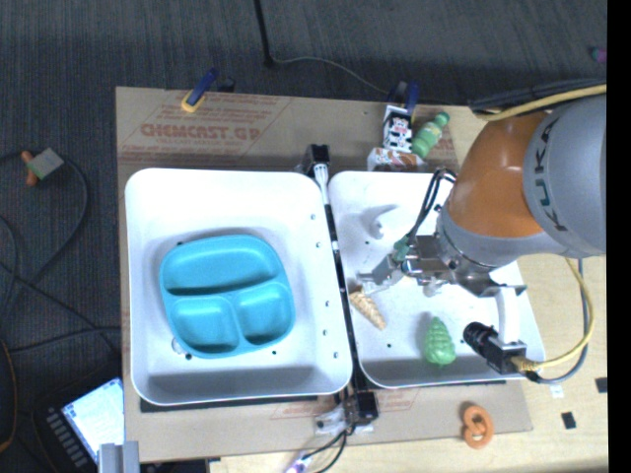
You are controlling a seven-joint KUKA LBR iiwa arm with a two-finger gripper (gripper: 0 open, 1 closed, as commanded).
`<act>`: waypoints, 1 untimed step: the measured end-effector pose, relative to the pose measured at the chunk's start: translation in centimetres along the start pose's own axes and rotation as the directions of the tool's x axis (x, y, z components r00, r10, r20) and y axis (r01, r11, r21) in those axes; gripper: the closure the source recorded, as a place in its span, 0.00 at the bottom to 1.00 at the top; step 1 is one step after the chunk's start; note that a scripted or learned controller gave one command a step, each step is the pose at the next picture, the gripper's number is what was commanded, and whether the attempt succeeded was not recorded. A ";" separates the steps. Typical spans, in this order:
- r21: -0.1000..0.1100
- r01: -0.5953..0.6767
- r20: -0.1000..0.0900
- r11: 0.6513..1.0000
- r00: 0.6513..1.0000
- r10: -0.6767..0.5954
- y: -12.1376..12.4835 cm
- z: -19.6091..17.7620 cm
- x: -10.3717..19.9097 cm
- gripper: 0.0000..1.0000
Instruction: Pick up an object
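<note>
We cannot tell how the jaws stand: the gripper (pixel 386 267) hangs low over the right bin (pixel 367 195), and the arm (pixel 513 190) and the clutter of metal at its tip hide whatever gap there may be. Nothing can be seen caught there, so we will not call anything held.

The nearest candidate is the small tan cone-shaped object (pixel 370 308), lying on the bin floor just below and to the left of the tip, near the wall shared with the left bin (pixel 148 190). A green bumpy object (pixel 438 342) lies further toward the near edge of the same bin, apart from the cone. The left bin holds a blue divided tray (pixel 227 292), well away from the gripper.

What could go wrong, as we judge it:

- The cone is small, tapered and lying flat — a closing grip may squeeze it out sideways rather than trap it.
- It sits close to the dividing wall, so a descent slightly off to the left could strike the rim or nudge the cone against the wall.
- The tip seems offset from the cone rather than centred over it; closing here may catch only air.
- The cable (pixel 429 205) looping beside the wrist could drag if the arm turns sharply.
</note>
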State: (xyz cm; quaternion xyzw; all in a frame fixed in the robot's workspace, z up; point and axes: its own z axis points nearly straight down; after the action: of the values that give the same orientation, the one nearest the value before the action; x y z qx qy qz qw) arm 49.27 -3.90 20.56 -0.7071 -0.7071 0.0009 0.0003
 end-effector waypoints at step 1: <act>0.000 0.000 0.000 1.000 1.000 0.000 0.0 0.0 0.0 0.00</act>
State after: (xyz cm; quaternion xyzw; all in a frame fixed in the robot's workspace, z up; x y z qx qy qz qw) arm 49.27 -3.90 20.56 -0.7071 -0.7071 0.0009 0.0003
